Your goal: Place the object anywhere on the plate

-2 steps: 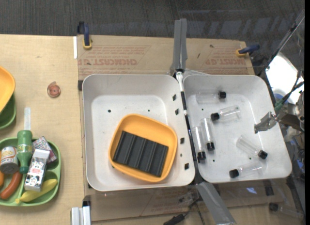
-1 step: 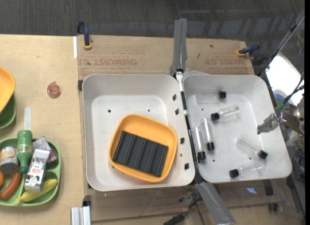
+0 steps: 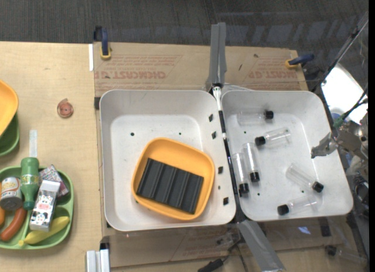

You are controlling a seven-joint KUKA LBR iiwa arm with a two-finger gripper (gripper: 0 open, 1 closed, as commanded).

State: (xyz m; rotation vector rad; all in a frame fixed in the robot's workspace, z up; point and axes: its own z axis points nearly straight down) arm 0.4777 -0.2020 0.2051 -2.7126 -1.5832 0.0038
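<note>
An orange square plate (image 3: pixel 145 160) lies in the left bin (image 3: pixel 117 148), toward its front. A black ridged block (image 3: pixel 171 185) lies flat on the plate and covers most of its middle. My gripper (image 3: pixel 323 148) hangs at the right rim of the right bin (image 3: pixel 316 104), far from the plate, and I see nothing in it. The arm behind it sits at the view's right edge.
Several clear vials with black caps lie scattered in the right bin, such as one (image 3: pixel 272 138) near the middle and one (image 3: pixel 297 206) at the front. Green trays with toy food (image 3: pixel 35 203) stand on the wooden table to the left.
</note>
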